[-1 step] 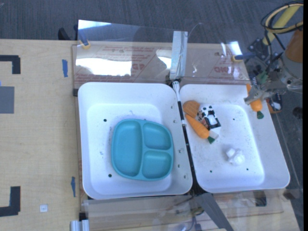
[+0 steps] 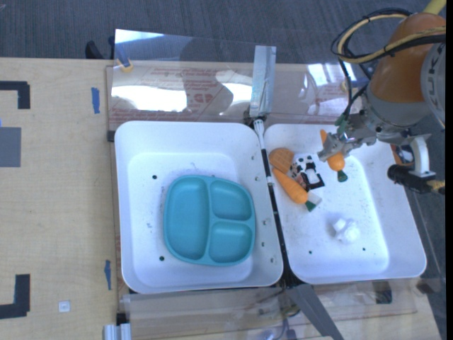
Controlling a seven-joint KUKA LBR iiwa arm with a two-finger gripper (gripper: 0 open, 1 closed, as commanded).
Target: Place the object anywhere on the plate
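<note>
The gripper (image 2: 335, 154) was clamped on a small orange plastic ball (image 2: 336, 163) above the right white bin (image 2: 396, 261), well right of the teal compartmented plate (image 2: 209, 219). The ball appeared light, rigid and slippery; a grip across its middle suited it.

Teal plate (image 2: 209, 219) in the white left bin (image 2: 134, 190); in the white right bin (image 2: 396, 253), an orange carrot (image 2: 291, 187), black-and-white toy (image 2: 307, 170), white lump (image 2: 345, 228)
</note>
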